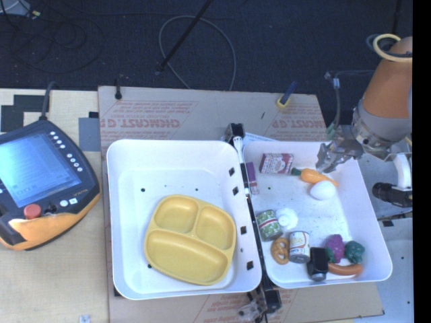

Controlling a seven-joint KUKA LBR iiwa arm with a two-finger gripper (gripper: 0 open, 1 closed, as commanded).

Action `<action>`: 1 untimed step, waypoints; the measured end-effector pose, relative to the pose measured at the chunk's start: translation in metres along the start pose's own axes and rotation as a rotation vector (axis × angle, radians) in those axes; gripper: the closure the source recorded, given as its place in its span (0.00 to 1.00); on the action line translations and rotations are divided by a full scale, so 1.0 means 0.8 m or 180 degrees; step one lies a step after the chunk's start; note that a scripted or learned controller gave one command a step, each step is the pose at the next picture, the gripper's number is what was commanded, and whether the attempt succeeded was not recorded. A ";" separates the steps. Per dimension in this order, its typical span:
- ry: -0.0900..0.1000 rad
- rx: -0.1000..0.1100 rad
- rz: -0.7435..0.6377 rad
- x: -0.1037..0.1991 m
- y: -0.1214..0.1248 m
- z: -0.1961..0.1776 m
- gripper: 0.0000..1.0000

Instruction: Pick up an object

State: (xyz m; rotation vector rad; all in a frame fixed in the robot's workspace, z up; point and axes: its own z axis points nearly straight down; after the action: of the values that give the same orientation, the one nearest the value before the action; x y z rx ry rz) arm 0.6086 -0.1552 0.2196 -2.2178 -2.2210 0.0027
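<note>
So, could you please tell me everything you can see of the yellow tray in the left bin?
The yellow tray is a rounded, glossy piece that looks like moulded plastic, split by raised ridges into three compartments: two smaller ones along its far side and one long one along its near side. All three look bare. It lies flat and right side up on the floor of the left bin, turned at a slant to the bin's walls, toward the near right corner. Nothing else touches it.

Arm (390, 79) cut off at right edge

Inverted "CHEMCAST GP" on cardboard (145, 121)
</note>
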 end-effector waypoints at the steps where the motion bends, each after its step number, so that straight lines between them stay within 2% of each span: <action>1: -0.0003 0.0008 0.0014 -0.076 -0.019 0.075 1.00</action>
State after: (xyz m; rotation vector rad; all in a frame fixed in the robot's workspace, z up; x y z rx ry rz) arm 0.5929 -0.2160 0.1600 -2.2220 -2.2153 0.0065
